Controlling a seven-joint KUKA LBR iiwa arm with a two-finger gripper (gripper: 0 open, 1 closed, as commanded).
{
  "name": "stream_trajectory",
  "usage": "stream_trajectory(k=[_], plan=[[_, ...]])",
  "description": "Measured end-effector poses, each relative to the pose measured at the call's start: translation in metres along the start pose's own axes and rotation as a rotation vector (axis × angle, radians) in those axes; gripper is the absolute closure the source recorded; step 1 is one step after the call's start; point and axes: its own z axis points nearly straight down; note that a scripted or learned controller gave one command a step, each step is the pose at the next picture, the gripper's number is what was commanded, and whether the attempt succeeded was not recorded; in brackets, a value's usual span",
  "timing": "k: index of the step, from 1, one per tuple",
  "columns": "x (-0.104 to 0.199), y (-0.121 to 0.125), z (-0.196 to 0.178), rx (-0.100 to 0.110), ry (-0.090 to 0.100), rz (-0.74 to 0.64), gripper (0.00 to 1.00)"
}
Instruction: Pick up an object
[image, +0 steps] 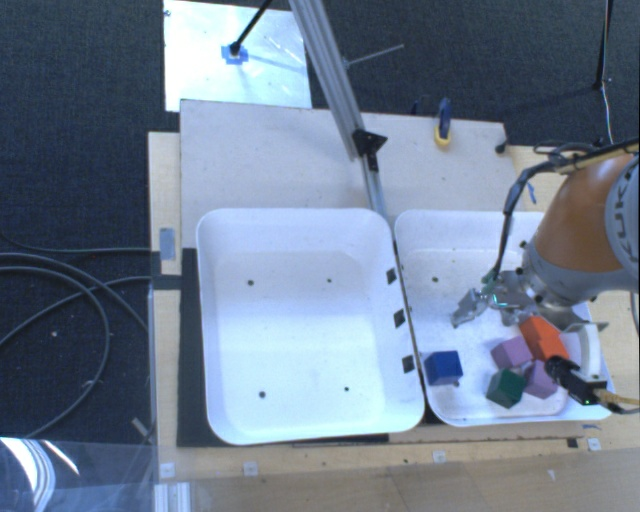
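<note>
Gripper (470, 308): over the right bin (430, 260), jaws slightly apart, holding nothing.
Nearest object: blue cube (443, 367), just nearward of the jaws.
Others: purple blocks (512, 353), farther right.

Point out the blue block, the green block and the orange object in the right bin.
blue block (443, 367): camera view, on its top face.
green block (506, 388): camera view, on its top face.
orange object (543, 337): camera view, on its visible middle.

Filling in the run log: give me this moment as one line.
arm: over right bin | gripper: above bin floor, nothing between fingers | blue cube, purple, green, orange pieces: lying near front
</note>
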Motion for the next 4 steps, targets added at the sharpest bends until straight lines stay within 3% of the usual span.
stream_trajectory(k=[1, 2, 3, 4], plan=[[0.013, 0.035, 0.059, 0.002, 0.000, -0.005, 0.00], [0.057, -0.029, -0.037, -0.004, 0.002, -0.006, 0.00], [0.009, 0.039, -0.105, -0.012, -0.005, -0.002, 0.00], [-0.043, -0.036, -0.163, -0.007, -0.004, 0.007, 0.00]])
